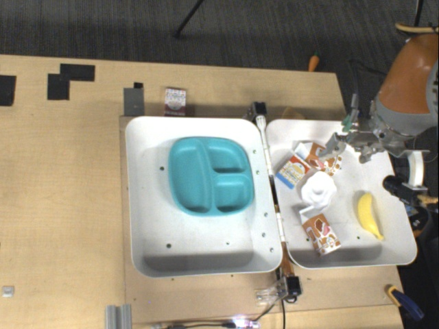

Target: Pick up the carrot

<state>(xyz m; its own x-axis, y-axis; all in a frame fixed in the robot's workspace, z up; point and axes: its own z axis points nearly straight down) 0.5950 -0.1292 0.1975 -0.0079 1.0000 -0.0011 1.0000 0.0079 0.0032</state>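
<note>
The only thing here that could be the carrot is a small orange bit (313, 62) at the far edge of the bench (62, 197), past the back rim of the right bin (394, 252). It is too small to tell for sure that it is the carrot. It lies outside both bins, well apart from the gripper (346, 139). The gripper hangs over the back part of the right bin, on the end of the grey arm (405, 81) with its orange band. I cannot tell if the gripper is wide or narrow, and nothing can be seen held in it. Just beside the gripper, on its left, lies a brown and white carton (319, 157). Next to that is a blue and red carton (293, 171). A white cup-like thing (319, 189) sits near the middle of the bin. Another brown carton (321, 233) lies near the front. A yellow banana (369, 215) lies by the right side. The bin's back rim stands between the gripper and the orange bit. The left bin (147, 245) holds a blue-green plate (209, 175) with three parts. A small box (175, 100) stands on the bench behind that bin.
</note>
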